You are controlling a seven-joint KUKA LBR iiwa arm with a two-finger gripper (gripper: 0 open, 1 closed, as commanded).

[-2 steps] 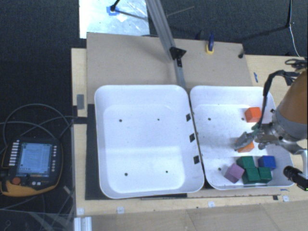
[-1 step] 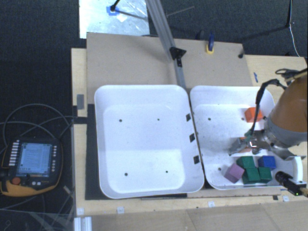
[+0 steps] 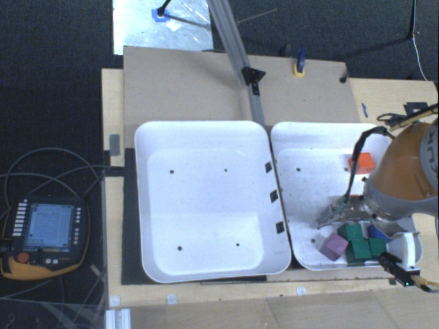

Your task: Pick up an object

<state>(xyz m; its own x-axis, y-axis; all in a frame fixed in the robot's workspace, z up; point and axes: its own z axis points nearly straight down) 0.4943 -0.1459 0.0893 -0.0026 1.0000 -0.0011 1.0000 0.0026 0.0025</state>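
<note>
My gripper (image 3: 332, 215) hangs low in the right bin (image 3: 309, 149), under the grey and orange wrist that reaches in from the right. Just below it, near the bin's front wall, lies a purple block (image 3: 334, 245). A green block (image 3: 357, 242) rests right of the purple one, and a blue block (image 3: 376, 234) peeks out beside the arm. An orange block (image 3: 362, 161) sits farther back against the right side, partly behind the cable. I see nothing between the gripper and the blocks that shows a hold.
The left bin (image 3: 206, 197) adjoins the right one along a shared rim with black clips. A metal pole (image 3: 233, 36) slants across the back of the bench. A teach pendant (image 3: 44, 235) lies on the floor at the left.
</note>
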